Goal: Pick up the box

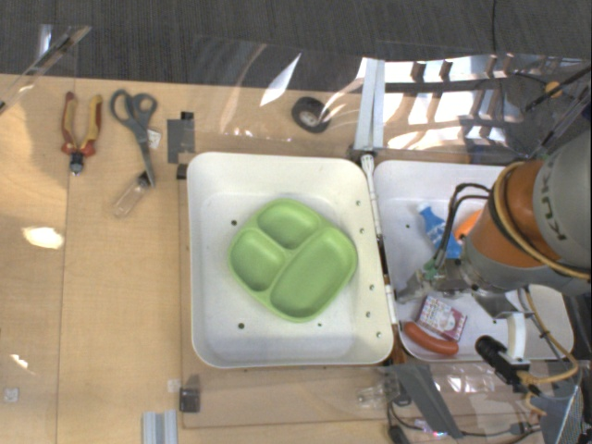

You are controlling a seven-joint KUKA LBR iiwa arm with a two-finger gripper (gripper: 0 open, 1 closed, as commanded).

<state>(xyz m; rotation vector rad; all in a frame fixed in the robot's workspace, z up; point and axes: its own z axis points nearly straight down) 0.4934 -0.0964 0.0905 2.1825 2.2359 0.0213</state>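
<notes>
Camera view: the gripper [435,280] is lowered into the right bin [398,178], its grip state impossible to tell. Just beside it, near the bin's front-left corner, the box [440,316] is laid flat; light, stiff card is judged, best pinched across its short sides.

The left bin [208,276] holds a green divided plate [292,259]. In the right bin [402,188], the arm [532,220] hangs over a small box [439,316], with a red sausage [430,341] touching it at six o'clock.
</notes>
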